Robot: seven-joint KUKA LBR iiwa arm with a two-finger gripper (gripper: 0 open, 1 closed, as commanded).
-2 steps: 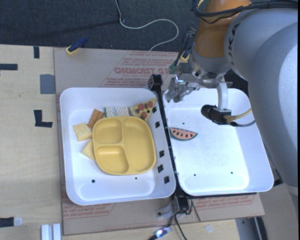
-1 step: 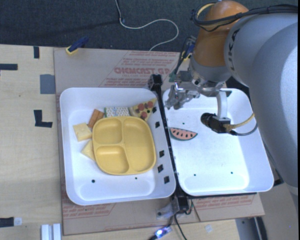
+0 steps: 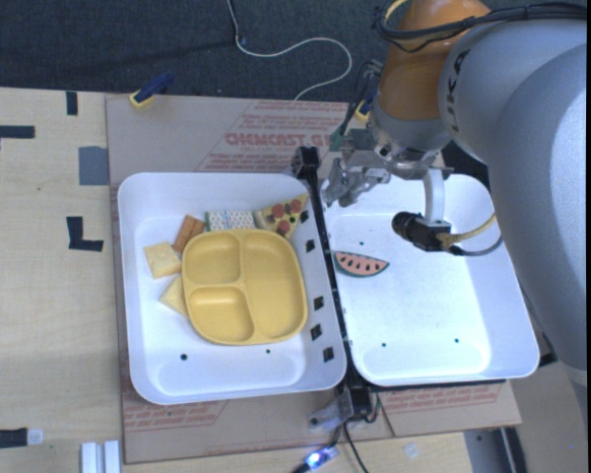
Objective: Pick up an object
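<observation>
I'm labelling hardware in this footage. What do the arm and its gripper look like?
The arm is bulky, rounded and grey, with a glossy orange band above the wrist. The gripper is small, metallic grey and black. Dark cables run along the wrist.

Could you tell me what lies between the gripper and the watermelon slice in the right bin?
Only bare white bin floor separates the gripper from the watermelon slice, per the camera view.

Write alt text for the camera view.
A grey robot arm's two-finger gripper hovers over the right white bin, near the divider; a toy watermelon slice lies below it. The left white bin holds a yellow divided plastic plate among small toy foods.
</observation>
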